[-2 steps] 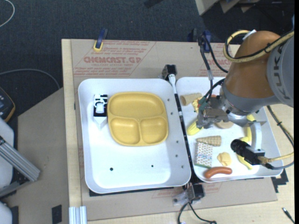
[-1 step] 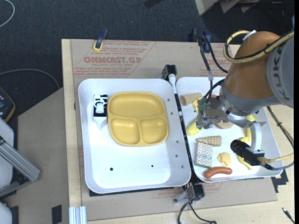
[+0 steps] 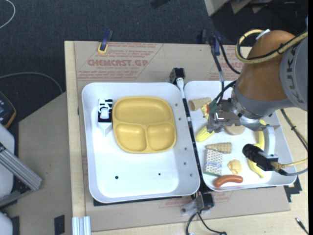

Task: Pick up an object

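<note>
The toys [image 3: 218, 160] in the right bin [image 3: 288, 177] look small, light and hard. The gripper [image 3: 217, 126] hangs low over them; I cannot tell its state. Grab one across its middle.

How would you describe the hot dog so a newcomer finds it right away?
Look at the right bin, the one the arm reaches into. Go to its front edge, nearest the camera, just below the checkered wafer. The hot dog lies there on its side: a long reddish-orange sausage shape, the only red item among yellow and tan toy foods.
</note>
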Controlling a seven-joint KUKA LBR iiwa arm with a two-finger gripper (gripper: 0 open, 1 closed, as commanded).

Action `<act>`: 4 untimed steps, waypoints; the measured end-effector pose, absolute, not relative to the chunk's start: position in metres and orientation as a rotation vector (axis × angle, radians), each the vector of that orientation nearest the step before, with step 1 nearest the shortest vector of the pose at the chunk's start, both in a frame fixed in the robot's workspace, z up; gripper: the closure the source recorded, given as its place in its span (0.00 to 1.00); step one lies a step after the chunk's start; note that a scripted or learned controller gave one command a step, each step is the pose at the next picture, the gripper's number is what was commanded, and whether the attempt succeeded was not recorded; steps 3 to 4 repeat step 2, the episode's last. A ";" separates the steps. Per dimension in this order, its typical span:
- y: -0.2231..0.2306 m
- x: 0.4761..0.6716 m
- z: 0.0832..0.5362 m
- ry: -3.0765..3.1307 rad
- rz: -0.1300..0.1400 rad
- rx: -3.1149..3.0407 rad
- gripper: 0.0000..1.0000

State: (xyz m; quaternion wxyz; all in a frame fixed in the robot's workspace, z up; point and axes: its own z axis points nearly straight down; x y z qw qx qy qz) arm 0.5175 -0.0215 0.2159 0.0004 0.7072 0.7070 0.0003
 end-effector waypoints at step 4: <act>-0.017 0.513 0.235 2.220 0.003 2.220 1.00</act>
